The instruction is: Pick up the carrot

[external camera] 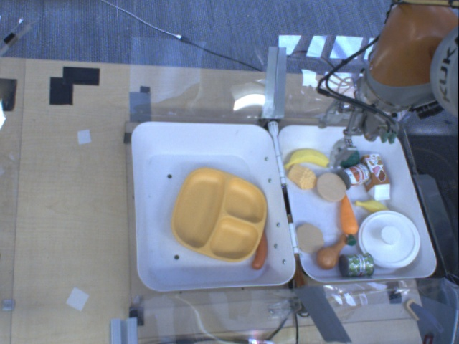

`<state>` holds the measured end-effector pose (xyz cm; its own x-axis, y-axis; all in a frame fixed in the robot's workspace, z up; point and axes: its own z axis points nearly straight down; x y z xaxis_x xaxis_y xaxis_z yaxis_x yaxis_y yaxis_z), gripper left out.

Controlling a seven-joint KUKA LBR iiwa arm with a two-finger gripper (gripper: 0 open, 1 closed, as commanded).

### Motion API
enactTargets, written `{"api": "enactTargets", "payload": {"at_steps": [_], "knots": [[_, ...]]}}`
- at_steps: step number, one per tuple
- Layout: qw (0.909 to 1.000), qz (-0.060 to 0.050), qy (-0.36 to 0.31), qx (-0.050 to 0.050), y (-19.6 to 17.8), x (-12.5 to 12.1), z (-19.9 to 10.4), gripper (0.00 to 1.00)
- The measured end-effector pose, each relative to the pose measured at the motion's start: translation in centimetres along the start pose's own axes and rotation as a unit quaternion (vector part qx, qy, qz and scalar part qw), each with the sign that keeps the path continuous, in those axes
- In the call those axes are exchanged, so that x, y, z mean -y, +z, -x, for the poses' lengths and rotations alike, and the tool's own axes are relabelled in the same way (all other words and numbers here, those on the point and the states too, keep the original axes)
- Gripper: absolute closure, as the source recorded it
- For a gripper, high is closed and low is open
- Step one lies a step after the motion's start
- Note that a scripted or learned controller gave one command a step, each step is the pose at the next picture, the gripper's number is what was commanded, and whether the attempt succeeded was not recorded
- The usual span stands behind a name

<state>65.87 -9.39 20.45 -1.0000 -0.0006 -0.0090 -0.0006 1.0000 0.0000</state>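
Two neighbours touch carrot: cracker | white bowl

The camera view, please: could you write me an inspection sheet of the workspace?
Surface: wooden bench bearing two white bins.
Job's things: carrot lying in right bin, ungripped.
Clutter: yellow tray and sausage in left bin; banana, white bowl, dark can in right bin.
Grippers: gripper over right bin's far side, state unclear.
Cables: black loops by wrist.
Surroundings: blue carpet.
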Motion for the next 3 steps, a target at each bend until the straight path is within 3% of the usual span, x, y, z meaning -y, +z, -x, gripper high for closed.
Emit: {"api": "enactTargets", "payload": {"at_steps": [1,2,3], "knots": [[0.9969,0.0,0.079,0.0,-0.5,-0.6,-10.8,0.0],[0.9919,0.0,0.127,0.005,10.3,1.8,-16.1,0.0],[0.9922,-0.001,0.124,0.007,9.1,1.8,-15.9,1.0]]}}
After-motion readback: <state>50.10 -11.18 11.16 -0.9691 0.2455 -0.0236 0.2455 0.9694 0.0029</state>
